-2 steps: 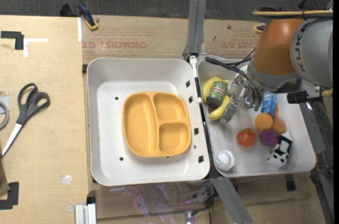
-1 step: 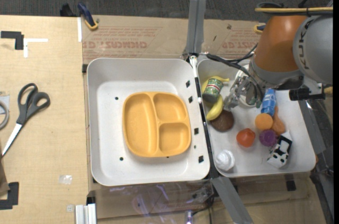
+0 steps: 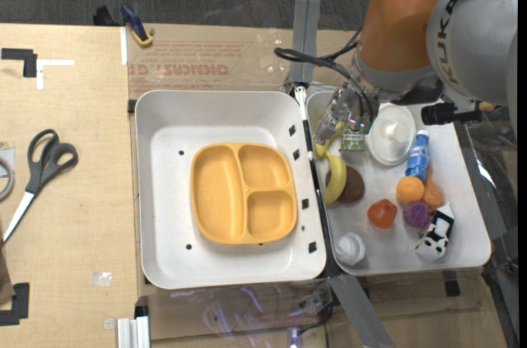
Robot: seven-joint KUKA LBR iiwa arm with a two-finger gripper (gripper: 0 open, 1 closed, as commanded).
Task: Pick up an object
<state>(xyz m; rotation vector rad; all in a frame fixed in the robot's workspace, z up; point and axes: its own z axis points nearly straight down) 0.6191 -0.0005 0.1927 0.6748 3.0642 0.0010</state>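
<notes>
From the camera above the counter [image 3: 66, 256] we look down on two white bins, and the gripper [image 3: 346, 122] hangs low at the far left corner of the right bin [image 3: 469, 256], close against the wall it shares with the left bin [image 3: 156, 256]. Whether anything is being gripped we cannot tell, since the wrist and its cabling cover the tips. No object is set for us, but the nearest candidate is the banana [image 3: 334, 178], which lies just on the near side of the gripper, hugging that shared wall; its long axis runs roughly far to near, curving slightly, with its far tip almost under the gripper. A brown round fruit [image 3: 352, 185] touches the banana on its right. The white bowl [image 3: 390, 134] sits just right of the gripper, and farther right and nearer are a blue bottle [image 3: 419, 155], an orange ball [image 3: 410, 189], a red ball [image 3: 381, 214] and a purple ball [image 3: 417, 214]. We judge that the move ahead turns on a short shift toward the near side, with the closing direction set across the banana's width. The left bin holds a yellow divided plate [image 3: 244, 192], well apart from the gripper.
</notes>
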